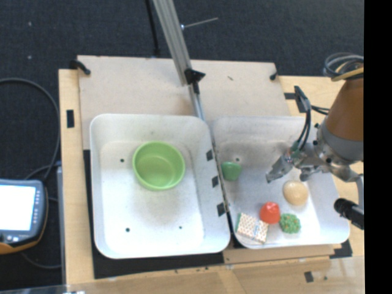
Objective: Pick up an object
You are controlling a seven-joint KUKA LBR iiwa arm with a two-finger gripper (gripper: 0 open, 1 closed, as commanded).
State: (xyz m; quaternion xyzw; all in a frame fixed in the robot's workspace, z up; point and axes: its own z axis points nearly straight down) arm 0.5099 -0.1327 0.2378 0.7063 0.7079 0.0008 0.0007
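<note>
Pincer (293, 169) hangs just above pale egg (296, 193) in right bin (257, 133); spread can't be told. Egg likely smooth, light, slippery: grip across its middle.

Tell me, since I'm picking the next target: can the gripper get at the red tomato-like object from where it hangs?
Probably yes. The gripper hangs over the right bin, and the red tomato-like object lies uncovered, though the patterned box and green broccoli-like piece crowd it closely.

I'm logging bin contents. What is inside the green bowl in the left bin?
The green bowl sits upright in the left bin, and its green inner floor looks bare. The near wall hides nothing that I can make out.
</note>
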